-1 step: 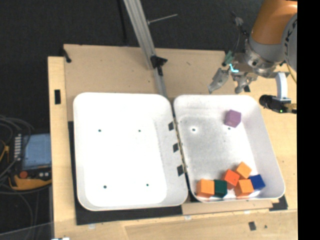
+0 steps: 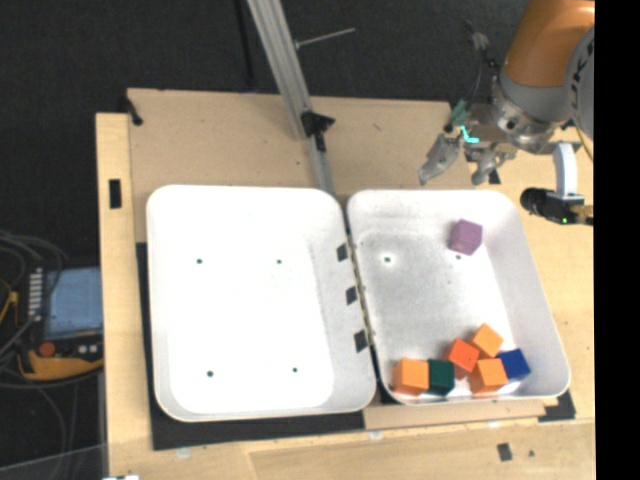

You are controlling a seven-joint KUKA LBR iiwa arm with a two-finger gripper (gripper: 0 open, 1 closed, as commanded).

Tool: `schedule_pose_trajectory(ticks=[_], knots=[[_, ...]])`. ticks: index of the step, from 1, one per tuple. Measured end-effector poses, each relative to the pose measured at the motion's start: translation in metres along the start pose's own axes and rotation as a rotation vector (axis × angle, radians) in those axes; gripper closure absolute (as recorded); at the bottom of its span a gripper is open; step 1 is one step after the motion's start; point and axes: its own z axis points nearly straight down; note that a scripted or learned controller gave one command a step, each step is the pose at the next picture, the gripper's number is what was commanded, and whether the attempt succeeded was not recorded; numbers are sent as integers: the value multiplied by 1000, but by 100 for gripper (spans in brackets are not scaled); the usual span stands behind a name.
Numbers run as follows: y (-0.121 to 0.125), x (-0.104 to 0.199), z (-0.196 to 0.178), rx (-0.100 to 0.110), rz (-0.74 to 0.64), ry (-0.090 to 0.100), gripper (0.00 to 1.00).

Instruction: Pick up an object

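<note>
Desk (image 2: 230, 128): a pale wooden top carrying both bins; its left and lower edges are cut by the frame, and a dark mat peeks out beneath the bins along the front.
Left bin (image 2: 250, 198): shallow and white with a few small dark dots on its floor, lying touching the right one along a shared seam with little dark clips.
Right bin (image 2: 540, 298): the same shape, its floor speckled grey; its front rim partly hides the lower faces of the blocks crowded there.
Arm (image 2: 545, 38): grey with an orange band, coming in at the top right, its upper part cut off by the frame.
Metal pole (image 2: 285, 58): a slanted grey bar running from the top edge down to the seam between the bins.
End effector (image 2: 460, 158): hanging above the desk just behind the right bin's far rim, two fingers spread apart with nothing between them; cables and a teal fitting blur the detail.
Purple block (image 2: 465, 235): alone near the bin's far side, well apart from the others.
Block cluster: four orange blocks (image 2: 463, 354), a green block (image 2: 441, 375) and a blue block (image 2: 514, 364), packed touching in the near right corner; exact overlaps are hard to tell.
Electronics (image 2: 70, 303): a blue-grey box and cables at the left, partly cropped.
</note>
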Motion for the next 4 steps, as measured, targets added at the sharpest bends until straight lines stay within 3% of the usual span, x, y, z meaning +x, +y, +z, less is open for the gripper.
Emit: schedule_pose_trajectory(ticks=[3, 4], knots=[[-11, -1, 154, 5, 5, 0, 0], [-8, -1, 139, -6, 8, 1, 100]])
